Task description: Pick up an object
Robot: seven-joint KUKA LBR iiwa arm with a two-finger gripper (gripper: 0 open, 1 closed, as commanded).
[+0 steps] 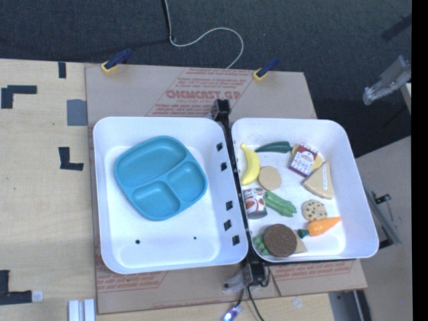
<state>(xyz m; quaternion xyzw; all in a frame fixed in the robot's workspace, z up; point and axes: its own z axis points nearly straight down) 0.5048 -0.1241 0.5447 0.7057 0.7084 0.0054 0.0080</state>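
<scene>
The right bin (pixel 353 179) holds several toy foods. A yellow banana (pixel 249 164) lies along its left wall, with a dark green pepper (pixel 273 147) beside its top end. A red and white box (pixel 303 159) and a pale wedge (pixel 321 180) sit toward the right. A tan round cracker (pixel 270 178), a small can (pixel 255 202) and a green pea pod (pixel 279 203) lie in the middle. A cookie (pixel 313 210), an orange carrot (pixel 324 225) and a brown patty (pixel 279 240) sit near the front.
The left bin (pixel 120 246) holds a blue divided plate (pixel 160 177). Black clips (pixel 227 209) run along the seam between the bins. Both bins rest on cardboard (pixel 200 92). A grey metal piece (pixel 386 84) juts in at the upper right, beyond the bins.
</scene>
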